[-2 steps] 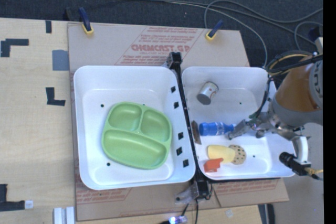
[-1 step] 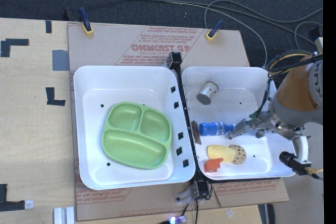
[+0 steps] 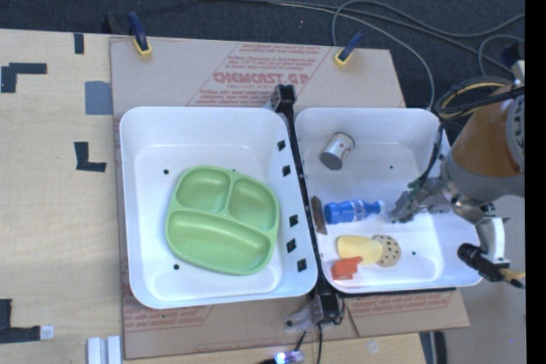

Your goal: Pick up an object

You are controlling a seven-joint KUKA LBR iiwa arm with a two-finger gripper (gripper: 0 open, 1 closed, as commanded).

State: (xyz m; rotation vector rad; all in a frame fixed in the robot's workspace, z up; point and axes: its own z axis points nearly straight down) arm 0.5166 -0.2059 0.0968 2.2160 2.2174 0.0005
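Note:
The right bin holds a small metal cup lying on its side near the back. A blue bottle lies across the middle. At the front sit a yellow wedge, a speckled tan disc and a red piece. My gripper hangs low over the right part of this bin, just right of the blue bottle's cap end. I see nothing between its fingers. The grey arm with its orange band reaches in from the right.
The left bin holds a green divided plate. A black divider runs between the bins. Cables trail over the dark floor behind the bench. Two clamps hold the cardboard sheet.

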